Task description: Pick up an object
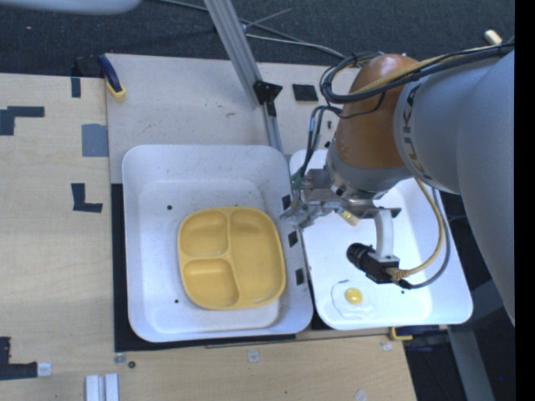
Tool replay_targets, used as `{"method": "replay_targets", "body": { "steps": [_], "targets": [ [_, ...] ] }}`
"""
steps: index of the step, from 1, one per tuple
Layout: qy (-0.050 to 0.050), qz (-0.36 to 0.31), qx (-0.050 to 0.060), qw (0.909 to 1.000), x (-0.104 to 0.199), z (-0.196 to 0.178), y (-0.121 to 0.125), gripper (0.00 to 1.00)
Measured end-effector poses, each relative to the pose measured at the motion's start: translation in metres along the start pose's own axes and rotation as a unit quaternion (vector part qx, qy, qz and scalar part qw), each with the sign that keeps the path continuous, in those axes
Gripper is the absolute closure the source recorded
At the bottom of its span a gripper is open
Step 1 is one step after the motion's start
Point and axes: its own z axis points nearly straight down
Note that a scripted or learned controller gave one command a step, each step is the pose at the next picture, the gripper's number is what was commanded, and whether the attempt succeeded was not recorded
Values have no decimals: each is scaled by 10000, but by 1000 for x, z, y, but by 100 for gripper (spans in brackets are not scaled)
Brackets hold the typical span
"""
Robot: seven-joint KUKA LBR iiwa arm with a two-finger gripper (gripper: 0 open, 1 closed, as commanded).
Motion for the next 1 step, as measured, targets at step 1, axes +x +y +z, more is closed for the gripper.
{"method": "replay_targets", "body": {
  "steps": [1],
  "targets": [
    [1,1,-5,10000,43,-4,-4,100]
  ]
}}
